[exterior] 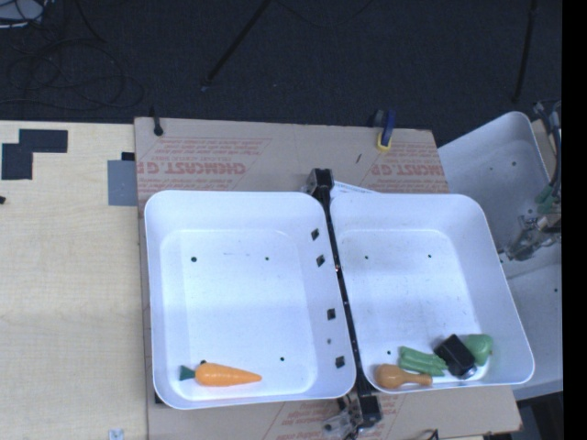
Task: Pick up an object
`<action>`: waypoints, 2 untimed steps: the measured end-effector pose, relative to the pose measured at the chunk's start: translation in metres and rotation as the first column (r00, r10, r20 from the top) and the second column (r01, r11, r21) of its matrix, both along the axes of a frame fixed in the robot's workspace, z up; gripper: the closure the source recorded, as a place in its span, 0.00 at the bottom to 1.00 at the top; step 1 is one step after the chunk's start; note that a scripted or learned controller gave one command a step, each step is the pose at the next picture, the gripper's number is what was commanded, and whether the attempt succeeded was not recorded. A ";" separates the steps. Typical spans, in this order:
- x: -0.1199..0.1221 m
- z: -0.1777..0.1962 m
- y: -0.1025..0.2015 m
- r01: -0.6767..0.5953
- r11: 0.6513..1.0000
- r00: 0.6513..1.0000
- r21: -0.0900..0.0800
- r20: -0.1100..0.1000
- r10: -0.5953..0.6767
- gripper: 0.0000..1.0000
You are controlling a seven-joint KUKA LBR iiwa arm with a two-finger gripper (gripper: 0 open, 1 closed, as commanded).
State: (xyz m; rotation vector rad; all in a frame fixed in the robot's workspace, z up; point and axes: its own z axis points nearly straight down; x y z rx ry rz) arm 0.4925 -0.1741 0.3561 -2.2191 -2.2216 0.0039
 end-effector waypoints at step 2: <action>0.075 -0.117 0.020 -0.002 1.000 1.000 0.002 -0.003 0.002 1.00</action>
